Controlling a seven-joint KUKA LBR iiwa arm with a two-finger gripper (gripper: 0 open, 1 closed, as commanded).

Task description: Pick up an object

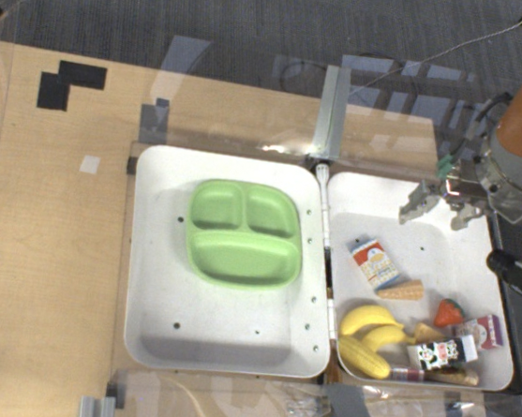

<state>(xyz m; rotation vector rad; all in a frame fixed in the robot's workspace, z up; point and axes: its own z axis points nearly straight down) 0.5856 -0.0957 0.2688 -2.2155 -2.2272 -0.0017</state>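
My gripper (441, 208) hangs above the far part of the right bin (366, 199), its two grey fingers spread open with nothing between them. Nearer the front of that bin lie a small white and orange carton (371, 258), a tan wedge (403, 289), a bunch of yellow bananas (369, 338), a red strawberry-like piece (449, 312), a black and white carton (440, 353) and a small pink and white packet (489, 330). All of these lie well in front of the gripper.
The left bin (155, 265) holds a green divided plate (242, 233). A metal divider post (331, 117) stands at the back between the two bins. Bare white floor of the right bin lies beneath the gripper.
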